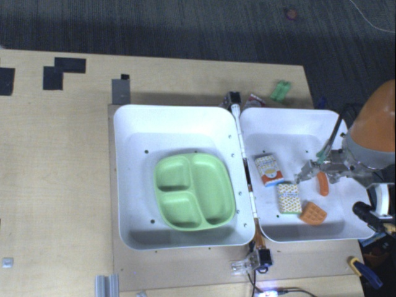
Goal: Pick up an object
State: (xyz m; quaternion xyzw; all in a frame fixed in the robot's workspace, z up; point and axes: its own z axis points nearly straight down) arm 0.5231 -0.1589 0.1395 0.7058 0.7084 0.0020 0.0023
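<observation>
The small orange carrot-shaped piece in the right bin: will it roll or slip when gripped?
The carrot-shaped piece looks narrow and rounded, so it may roll sideways if nudged. Its smooth, toy-like look suggests light and perhaps slippery. The gripper sits just beside it.

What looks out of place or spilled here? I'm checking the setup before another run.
One small green item lies on the bench behind the right bin, outside both bins. Otherwise nothing stands out: the green plate sits flat in the left bin.

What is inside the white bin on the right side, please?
The right bin holds a small carton, a patterned packet, an orange waffle-like piece and a carrot-like piece. The gripper and arm cover its right edge, so anything there is hidden.
</observation>
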